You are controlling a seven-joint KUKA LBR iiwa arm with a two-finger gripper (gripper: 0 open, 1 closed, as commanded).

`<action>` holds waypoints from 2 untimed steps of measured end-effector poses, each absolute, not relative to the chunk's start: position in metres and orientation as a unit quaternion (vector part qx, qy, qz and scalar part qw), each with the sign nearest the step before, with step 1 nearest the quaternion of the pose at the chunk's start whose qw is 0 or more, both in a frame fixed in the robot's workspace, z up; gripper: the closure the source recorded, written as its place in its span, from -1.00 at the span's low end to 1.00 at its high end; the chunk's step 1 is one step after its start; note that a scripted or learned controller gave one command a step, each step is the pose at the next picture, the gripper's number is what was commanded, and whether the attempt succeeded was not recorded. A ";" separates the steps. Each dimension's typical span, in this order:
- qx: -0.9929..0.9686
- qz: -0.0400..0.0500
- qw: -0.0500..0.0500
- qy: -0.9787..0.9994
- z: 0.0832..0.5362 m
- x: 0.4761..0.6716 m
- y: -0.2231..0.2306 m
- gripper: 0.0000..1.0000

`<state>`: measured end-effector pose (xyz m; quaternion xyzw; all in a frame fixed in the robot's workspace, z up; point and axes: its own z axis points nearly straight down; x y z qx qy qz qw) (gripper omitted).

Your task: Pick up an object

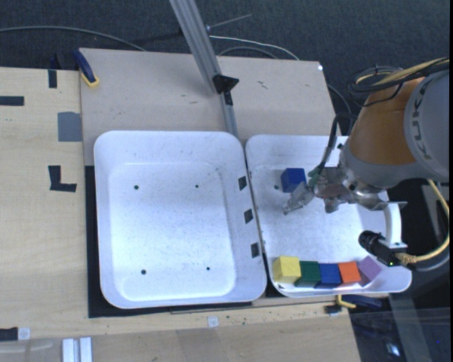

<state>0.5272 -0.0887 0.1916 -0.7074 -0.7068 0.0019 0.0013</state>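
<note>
While my grey arm [408, 138] with its orange band reaches in from the right, my hand [296, 200] hangs over the right bin [317, 236], fingers pointing toward the bin's left wall. I cannot tell how far apart my fingers are from this angle, and nothing shows between them. A blue block [292, 179] lies on the bin floor just beside my fingertips, on the far side of them; whether it touches them I cannot tell.

Along the near wall of the same bin sits a row of blocks pressed side by side: a yellow block [286, 268], a green block [309, 272], a second blue block [330, 274], an orange block [349, 272] and a pale purple block [368, 268] at the right end. They are well apart from my hand.

To the left, the left bin [170, 217] rests on the counter [30, 202] touching the right one.
</note>
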 end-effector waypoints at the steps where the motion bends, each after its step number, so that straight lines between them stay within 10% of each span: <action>1: -0.707 0.001 0.001 -0.708 0.192 0.529 -0.087 -1.00; 2: -0.706 0.000 0.000 -0.708 0.156 0.599 -0.093 -1.00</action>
